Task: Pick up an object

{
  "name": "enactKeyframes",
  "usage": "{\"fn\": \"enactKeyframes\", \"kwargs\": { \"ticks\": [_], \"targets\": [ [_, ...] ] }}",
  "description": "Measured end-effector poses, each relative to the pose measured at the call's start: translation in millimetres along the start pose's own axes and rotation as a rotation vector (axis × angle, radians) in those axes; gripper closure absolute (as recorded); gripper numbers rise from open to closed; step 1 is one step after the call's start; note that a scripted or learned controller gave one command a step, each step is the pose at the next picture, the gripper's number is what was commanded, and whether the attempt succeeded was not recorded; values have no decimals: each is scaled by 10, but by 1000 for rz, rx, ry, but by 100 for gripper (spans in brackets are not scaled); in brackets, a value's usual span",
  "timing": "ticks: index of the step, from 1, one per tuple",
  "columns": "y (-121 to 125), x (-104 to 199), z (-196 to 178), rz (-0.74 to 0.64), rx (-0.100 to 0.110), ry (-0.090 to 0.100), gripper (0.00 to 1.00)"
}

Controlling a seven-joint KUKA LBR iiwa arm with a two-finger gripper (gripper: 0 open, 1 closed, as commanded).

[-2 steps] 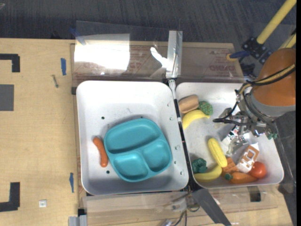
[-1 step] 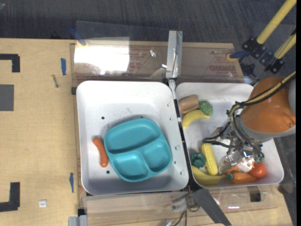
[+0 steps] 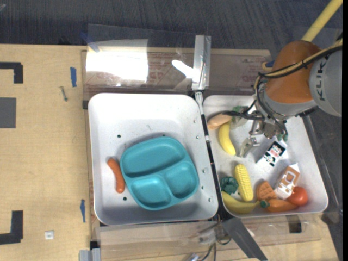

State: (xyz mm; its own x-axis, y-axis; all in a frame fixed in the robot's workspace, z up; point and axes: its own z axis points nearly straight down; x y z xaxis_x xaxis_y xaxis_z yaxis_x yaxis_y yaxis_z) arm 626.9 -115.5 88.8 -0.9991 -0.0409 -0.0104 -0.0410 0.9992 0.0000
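Gripper (image 3: 255,144) low over right bin (image 3: 312,162), beside a banana.
Arm enters from the right, orange band (image 3: 291,72) above the wrist; whether the fingers are spread or pressed together cannot be told, and nothing shows between them. Right bin holds an upright banana (image 3: 226,139) just left of the gripper, a pinkish piece (image 3: 218,120) at its far end, a corn cob (image 3: 244,181), a second banana (image 3: 239,204) along the near wall, a carrot (image 3: 278,204), a tomato (image 3: 298,196), a small box (image 3: 287,179) and a black-and-white card (image 3: 273,153). Left bin (image 3: 141,105) holds a teal divided plate (image 3: 158,172) with an orange sausage (image 3: 116,175) just left of it.
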Motion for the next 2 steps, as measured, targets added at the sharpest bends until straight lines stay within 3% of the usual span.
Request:
{"fn": "enactKeyframes", "kwargs": {
  "ticks": [1,2],
  "targets": [
    [205,576,-15,-35,1,-1,0],
    [10,-397,-139,-133,-1,11,0]
  ]
}}
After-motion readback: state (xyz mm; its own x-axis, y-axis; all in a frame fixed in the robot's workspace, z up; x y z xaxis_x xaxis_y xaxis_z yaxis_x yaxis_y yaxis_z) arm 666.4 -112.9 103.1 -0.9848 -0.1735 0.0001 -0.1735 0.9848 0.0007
